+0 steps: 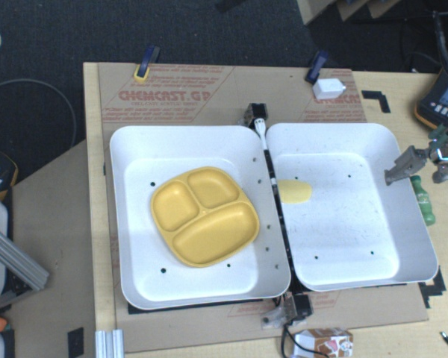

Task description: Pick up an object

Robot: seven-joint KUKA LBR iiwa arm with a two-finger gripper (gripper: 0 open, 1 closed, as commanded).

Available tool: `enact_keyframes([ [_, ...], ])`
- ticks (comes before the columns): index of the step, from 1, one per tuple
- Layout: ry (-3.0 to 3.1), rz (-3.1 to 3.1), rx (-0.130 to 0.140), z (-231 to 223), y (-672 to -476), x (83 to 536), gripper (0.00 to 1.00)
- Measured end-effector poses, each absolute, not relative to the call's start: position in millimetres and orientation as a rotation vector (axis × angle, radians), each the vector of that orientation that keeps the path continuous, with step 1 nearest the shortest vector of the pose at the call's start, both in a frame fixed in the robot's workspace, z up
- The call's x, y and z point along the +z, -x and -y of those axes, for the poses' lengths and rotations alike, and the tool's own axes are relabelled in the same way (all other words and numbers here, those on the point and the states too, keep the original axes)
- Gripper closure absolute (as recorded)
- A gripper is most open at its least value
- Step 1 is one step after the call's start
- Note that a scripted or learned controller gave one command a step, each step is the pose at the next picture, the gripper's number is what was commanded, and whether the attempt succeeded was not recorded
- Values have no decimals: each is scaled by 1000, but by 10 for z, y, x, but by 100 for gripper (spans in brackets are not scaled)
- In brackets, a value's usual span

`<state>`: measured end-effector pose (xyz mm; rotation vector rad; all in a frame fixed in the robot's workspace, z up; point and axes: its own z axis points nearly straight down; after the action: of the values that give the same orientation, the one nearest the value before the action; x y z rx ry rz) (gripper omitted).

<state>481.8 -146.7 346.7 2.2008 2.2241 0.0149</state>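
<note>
Camera view puts the tool (417, 162), apparently open and empty, at the counter's right edge, well right of the small yellow object (294, 192).

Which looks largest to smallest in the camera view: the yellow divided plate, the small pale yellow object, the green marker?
1. Yellow divided plastic plate.
2. and 3. Small pale yellow object and green marker: alike, not ranked.

The yellow divided plate (204, 216) looks like smooth plastic with a soft sheen. Both white bins (127, 200) seem plastic too, pretty matt, the right one speckled, and the counter (209, 95) looks like printed brown cardboard.
</note>
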Motion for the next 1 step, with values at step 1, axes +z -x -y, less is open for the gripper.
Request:
enact_keyframes([
  [1, -2196, -2225, 26, 293, -5057, 5423, 0],
])
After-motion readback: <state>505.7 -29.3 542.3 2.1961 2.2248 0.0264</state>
